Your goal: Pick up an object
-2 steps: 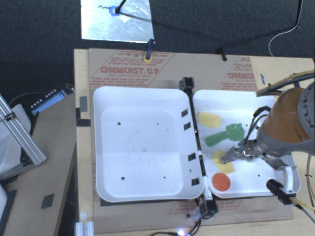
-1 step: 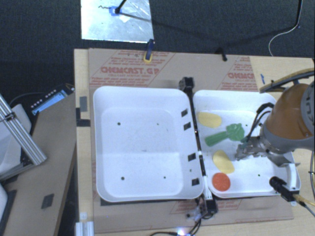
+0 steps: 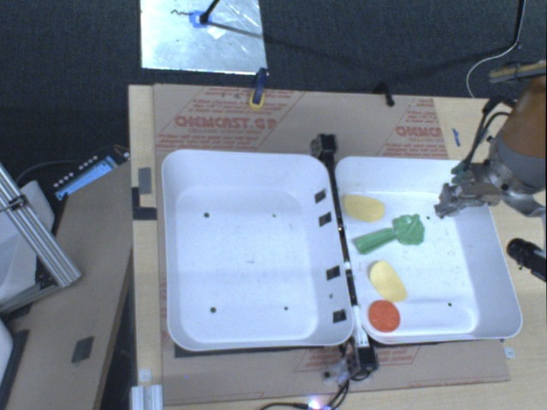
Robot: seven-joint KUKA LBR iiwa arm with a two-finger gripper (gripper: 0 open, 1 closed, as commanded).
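The right bin holds a yellow oval piece near its upper left, a green broccoli-shaped toy in the middle, a second yellow piece below it, and a red-orange round piece at the lower left. My gripper hangs over the right side of this bin, to the right of the green toy and apart from it. Nothing shows between its fingers, and their spread is too small to read.
The left bin lies beside the right one, with black clips along the shared edge. Both bins rest on a cardboard sheet. A shiny metal plate lies beyond the bench at the back.
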